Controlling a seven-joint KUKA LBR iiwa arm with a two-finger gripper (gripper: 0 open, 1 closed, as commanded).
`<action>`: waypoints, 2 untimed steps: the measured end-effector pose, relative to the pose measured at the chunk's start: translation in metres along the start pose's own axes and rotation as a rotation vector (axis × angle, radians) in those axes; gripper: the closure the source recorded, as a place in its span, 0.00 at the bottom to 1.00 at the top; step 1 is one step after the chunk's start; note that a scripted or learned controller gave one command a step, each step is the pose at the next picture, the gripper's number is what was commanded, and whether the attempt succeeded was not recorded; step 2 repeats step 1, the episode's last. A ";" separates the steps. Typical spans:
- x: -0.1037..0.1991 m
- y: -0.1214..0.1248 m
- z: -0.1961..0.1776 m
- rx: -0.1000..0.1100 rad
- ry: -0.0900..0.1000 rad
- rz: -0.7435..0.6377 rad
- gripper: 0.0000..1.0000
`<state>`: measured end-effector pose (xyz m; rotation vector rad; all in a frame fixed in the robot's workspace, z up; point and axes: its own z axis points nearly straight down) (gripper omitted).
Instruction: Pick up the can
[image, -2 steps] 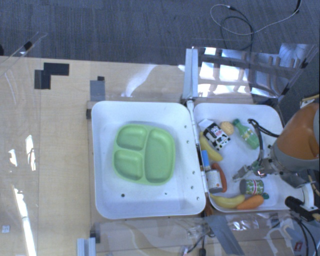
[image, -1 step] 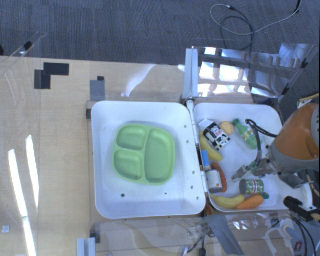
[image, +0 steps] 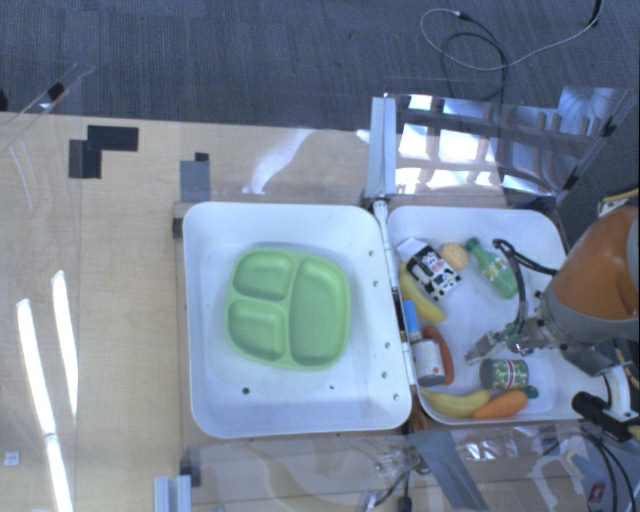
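The can (image: 505, 374), with a green and red label, lies on its side near the front of the right bin (image: 556, 240), just behind a carrot (image: 499, 404) and a banana (image: 455, 402) that rest along the front wall. The gripper (image: 497, 342) hangs just behind and slightly left of the can, at the end of the arm (image: 600, 290) reaching in from the right; its metal fingers (image: 483, 347) look spread apart with nothing between them, and the can is not in their grasp. Whether a fingertip touches the can's top is not clear (the two overlap slightly in this slanted view). Further back in the same bin sit a green bottle (image: 495, 266), a small yellow item (image: 454, 254), a black-and-white cow-patterned toy (image: 432, 273) and a second banana (image: 418, 297) along the left wall, with a small white and red cylinder (image: 431, 358) lying near the left front corner. The left bin (image: 215, 400) holds a green divided plate (image: 290, 309) with three compartments, sitting near its middle.
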<state>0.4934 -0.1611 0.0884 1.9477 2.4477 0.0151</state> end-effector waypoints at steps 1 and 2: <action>0.002 0.000 0.000 0.001 -0.002 0.017 0.00; 0.002 0.000 0.000 0.001 -0.002 0.017 0.00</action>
